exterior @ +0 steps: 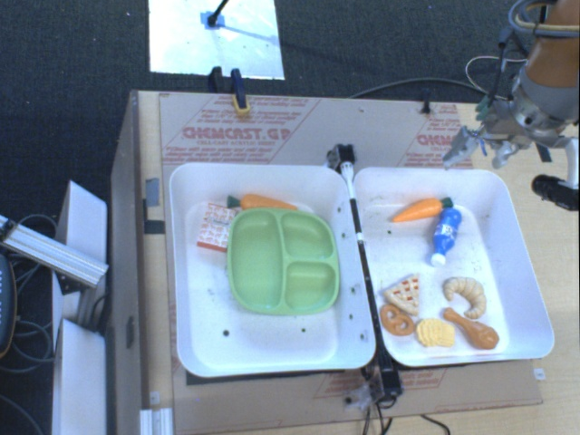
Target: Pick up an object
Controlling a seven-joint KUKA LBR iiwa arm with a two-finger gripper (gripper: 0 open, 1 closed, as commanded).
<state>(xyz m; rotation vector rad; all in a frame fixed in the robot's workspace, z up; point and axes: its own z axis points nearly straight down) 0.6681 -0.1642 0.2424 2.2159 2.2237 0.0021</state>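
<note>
The right bin point(517, 243) holds an orange carrot point(420, 210), a blue bottle point(445, 234), a waffle wedge point(404, 293), a pretzel point(395, 320), a croissant point(466, 292), a yellow cracker point(435, 333) and a drumstick point(473, 329). In the left bin point(195, 333) a green divided plate point(283, 261) lies beside a second carrot point(264, 202) and a red-and-white packet point(216, 227). My gripper point(478, 150) hangs open above the bench just beyond the right bin's far rim, with nothing between its fingers point(456, 149).
A black divider clamp point(343, 158) sits where the two bins meet at the back. Cables point(408, 89) run across the bench behind the bins. A blue clamp point(238, 89) stands at the bench's far edge on the left.
</note>
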